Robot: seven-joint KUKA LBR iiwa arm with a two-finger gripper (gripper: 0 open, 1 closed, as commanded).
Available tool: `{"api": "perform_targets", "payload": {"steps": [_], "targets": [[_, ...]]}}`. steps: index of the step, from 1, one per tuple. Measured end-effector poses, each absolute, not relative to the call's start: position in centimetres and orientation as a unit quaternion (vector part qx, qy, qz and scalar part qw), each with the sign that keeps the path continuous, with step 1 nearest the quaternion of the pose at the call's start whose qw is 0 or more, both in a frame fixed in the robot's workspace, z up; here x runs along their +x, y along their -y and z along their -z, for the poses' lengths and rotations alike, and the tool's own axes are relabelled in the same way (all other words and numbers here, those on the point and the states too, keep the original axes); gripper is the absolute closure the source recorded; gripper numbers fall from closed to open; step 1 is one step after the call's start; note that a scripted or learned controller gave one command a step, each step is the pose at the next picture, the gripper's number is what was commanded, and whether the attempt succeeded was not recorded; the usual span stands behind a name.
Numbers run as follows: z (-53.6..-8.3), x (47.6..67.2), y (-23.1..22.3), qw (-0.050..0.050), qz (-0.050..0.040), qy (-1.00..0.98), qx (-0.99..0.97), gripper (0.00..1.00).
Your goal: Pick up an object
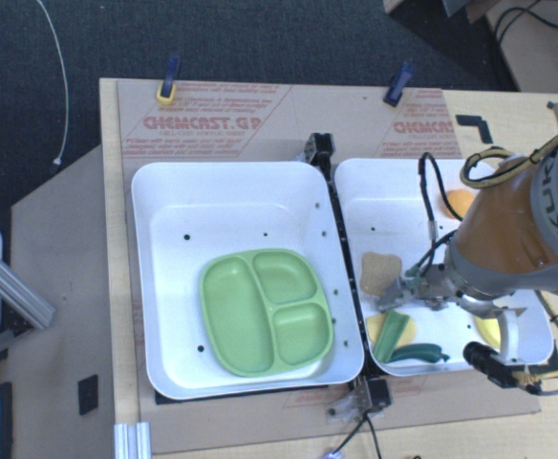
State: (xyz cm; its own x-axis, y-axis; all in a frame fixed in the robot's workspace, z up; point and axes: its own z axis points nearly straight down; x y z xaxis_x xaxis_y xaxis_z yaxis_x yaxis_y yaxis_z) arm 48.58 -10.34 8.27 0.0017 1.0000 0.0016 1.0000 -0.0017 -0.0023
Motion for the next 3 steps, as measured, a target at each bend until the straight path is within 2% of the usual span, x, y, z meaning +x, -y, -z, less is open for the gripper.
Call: {"api": "perform_targets", "payload": {"steps": [1,2,3], "targets": [[-9.5,48.7,10.3,0.000,0.0016,0.707,-0.707,1.00],[-14.5,49.7,10.2,0.000,0.0002,0.707,-0.707,1.00],[-20.5,49.1,10.3,-0.003,0.0015,0.707,-0.707,1.00]]}}
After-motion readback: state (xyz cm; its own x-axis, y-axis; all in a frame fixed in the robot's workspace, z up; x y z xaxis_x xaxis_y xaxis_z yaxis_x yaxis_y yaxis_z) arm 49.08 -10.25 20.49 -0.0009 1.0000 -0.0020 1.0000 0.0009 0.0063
